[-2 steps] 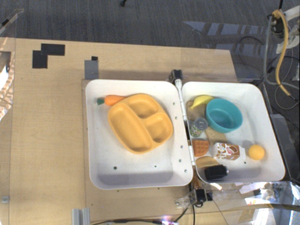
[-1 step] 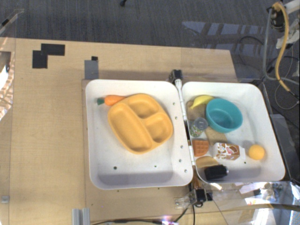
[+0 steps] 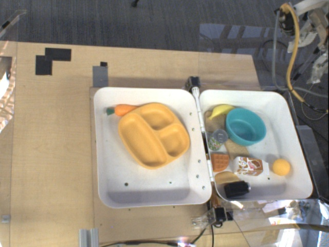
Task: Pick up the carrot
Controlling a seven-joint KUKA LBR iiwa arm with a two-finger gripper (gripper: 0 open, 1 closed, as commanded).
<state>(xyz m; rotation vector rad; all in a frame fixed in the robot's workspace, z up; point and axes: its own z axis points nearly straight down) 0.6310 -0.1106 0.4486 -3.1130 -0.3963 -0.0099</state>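
Whether the gripper was clenched or released, I could not tell. The carrot point(image 3: 125, 109) lay in the left bin point(image 3: 104, 158), against the far-left rim of the yellow divided plate point(image 3: 149, 148), its green end pointing away from the plate.

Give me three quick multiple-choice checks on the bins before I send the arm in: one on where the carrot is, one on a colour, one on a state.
1. Where is the carrot?
A. Left bin, beside the yellow tray
B. Right bin, inside the bowl
C. On the bench outside both bins

2. What colour is the bowl?
A. Red
B. Teal
C. White

3. How does the bowl stand?
A. Upside down
B. Upright, mouth up
C. Stacked on the tray

Answers:
1 A: the carrot lies in the left bin, against the upper left edge of the tray.
2 B: the bowl in the right bin is teal.
3 B: its hollow inside faces the camera.
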